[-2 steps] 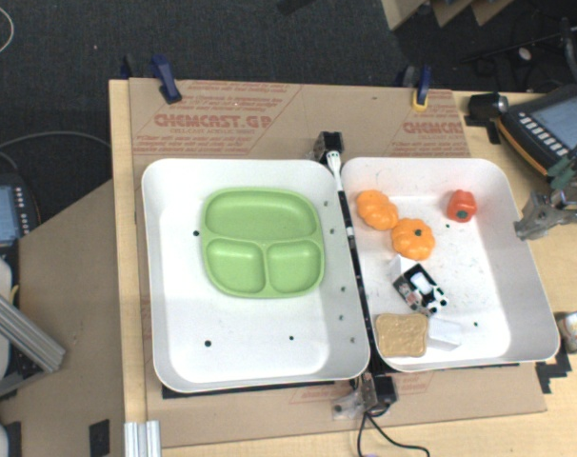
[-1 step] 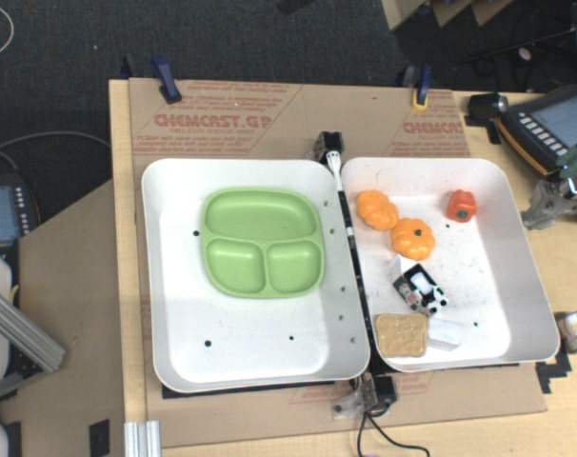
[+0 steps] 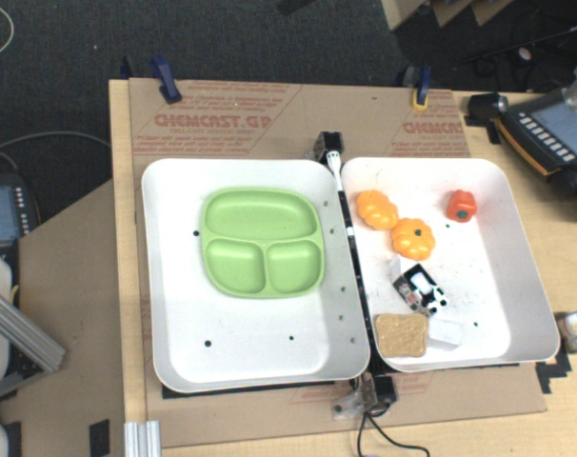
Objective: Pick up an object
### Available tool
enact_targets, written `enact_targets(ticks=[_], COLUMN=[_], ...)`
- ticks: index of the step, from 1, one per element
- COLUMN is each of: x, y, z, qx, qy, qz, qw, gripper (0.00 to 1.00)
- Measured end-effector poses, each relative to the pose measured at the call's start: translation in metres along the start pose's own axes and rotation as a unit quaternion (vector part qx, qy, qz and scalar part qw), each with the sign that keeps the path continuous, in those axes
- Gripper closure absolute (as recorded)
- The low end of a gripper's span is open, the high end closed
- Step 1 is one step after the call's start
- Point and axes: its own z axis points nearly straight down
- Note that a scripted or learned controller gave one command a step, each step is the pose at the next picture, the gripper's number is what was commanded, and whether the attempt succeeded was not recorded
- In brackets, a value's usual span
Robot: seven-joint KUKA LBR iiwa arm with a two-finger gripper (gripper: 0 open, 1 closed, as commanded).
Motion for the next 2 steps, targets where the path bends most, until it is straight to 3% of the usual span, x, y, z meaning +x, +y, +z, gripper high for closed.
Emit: enact_targets(ticks=[1, 2], x=[-0.015, -0.005], y=[-0.057, -0.059], z=[0.066, 0.207], qx=[0.014, 0.019], qy=[0.003, 0.004], qz=[0.004, 0.003], qw=[0.9999, 0.9998], gripper=[1.0, 1.0])
